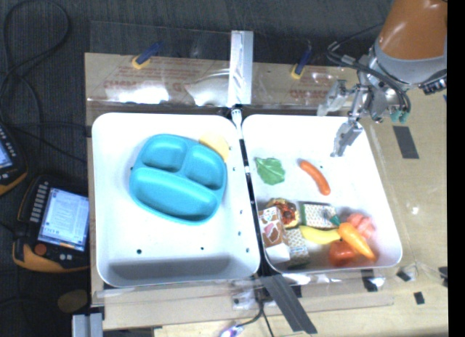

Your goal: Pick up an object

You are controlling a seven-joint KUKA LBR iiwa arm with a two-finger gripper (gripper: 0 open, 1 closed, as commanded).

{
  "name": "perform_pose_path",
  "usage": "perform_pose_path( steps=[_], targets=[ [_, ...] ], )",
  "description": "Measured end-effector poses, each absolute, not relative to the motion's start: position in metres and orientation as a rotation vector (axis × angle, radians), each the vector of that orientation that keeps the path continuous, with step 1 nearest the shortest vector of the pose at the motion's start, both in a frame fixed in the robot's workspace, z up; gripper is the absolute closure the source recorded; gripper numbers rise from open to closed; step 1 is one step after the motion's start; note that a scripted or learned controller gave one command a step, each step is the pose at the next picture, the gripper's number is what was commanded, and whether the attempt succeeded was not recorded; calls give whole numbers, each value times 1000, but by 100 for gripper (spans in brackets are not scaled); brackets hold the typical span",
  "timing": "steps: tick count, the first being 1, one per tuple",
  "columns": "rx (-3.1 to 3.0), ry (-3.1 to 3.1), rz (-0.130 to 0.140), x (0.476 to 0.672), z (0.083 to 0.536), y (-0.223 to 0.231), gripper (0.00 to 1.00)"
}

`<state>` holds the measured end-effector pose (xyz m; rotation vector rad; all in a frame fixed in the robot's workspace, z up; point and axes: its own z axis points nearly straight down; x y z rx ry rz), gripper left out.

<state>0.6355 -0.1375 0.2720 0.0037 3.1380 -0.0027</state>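
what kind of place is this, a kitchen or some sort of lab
Most likely a robotics lab, not a kitchen: a robot arm's gripper hangs over two white bins of toy food such as a sausage, and a handheld control pendant lies beside the bench.

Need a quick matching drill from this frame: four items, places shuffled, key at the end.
Items:
1. blue tray
2. green toy
3. sausage
4. carrot

Places:
A. right bin, near right corner
B. left bin, middle
C. right bin, just right of the divider
D. right bin, centre, below the gripper

Pairs: 1-B, 2-C, 3-D, 4-A
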Motion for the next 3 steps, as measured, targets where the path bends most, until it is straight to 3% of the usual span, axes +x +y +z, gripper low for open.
perform_pose_path(
  steps=[1,2,3],
  targets=[
    [379,3117,-2,654,149,-121,0],
    [1037,2955,0,633,90,-121,0],
    [1741,2613,-4,588,93,-96,0]
  ],
)
